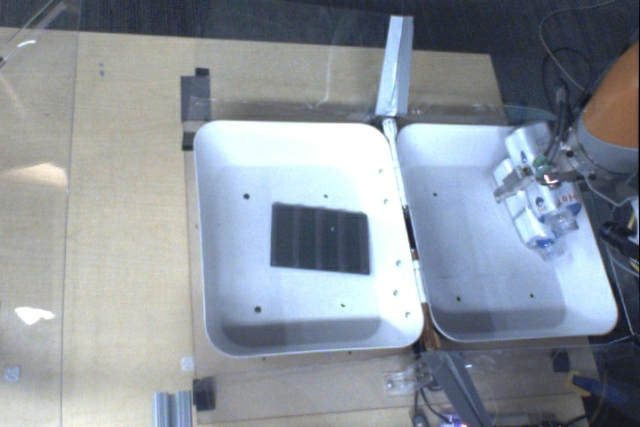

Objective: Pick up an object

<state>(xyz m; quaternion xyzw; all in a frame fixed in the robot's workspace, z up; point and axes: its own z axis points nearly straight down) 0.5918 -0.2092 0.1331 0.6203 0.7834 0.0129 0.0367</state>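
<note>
A dark, ridged rectangular pad (321, 238) lies flat in the middle of the left bin (230, 165). My gripper (538, 215) hangs over the right side of the right bin (460, 265), well away from the pad. Its pale body with small red and blue marks blends into the white floor. The orange band of the arm (612, 110) shows at the right edge above it. I cannot make out any object beneath or inside the gripper.
A metal divider post (396, 65) stands behind the seam between the two bins. Cables (575, 25) run at the far right. A clear panel covers the wooden bench (100, 215) on the left.
</note>
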